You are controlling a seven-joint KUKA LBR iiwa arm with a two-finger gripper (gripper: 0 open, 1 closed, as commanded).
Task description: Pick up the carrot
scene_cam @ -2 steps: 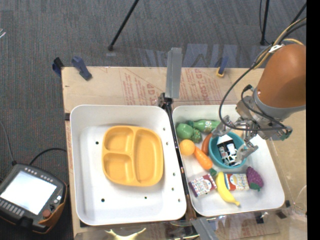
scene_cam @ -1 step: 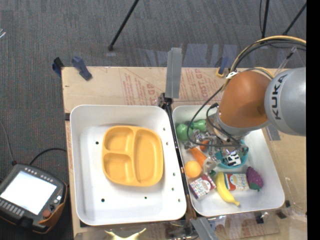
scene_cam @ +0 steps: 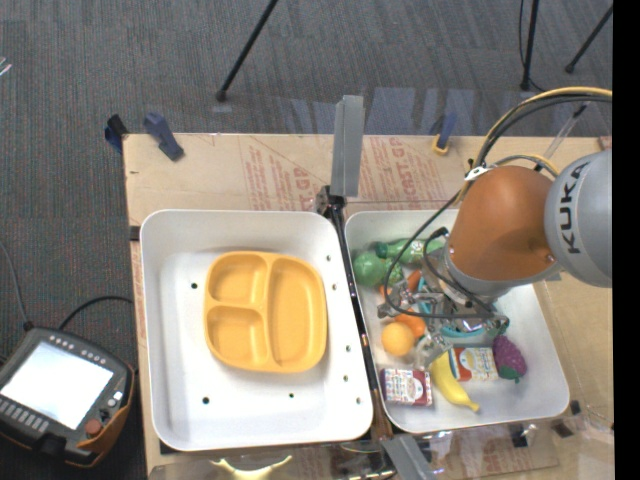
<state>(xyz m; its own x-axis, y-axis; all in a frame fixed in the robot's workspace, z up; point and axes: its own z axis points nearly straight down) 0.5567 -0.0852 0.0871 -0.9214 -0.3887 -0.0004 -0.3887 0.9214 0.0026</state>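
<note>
Claw (scene_cam: pixel 450 320) hangs low in the right bin (scene_cam: pixel 552 388), above the food pile, prob. lining up a grab; can't tell its state, wrist blocks it. Carrot (scene_cam: pixel 413 282), I think, is the orange sliver just left of claw, above the orange (scene_cam: pixel 398 339). Arm (scene_cam: pixel 585 218) reads "KUKA".

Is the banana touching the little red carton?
Cannot tell. In the camera view the banana lies right beside the red carton, too close to show contact or a gap.
</note>
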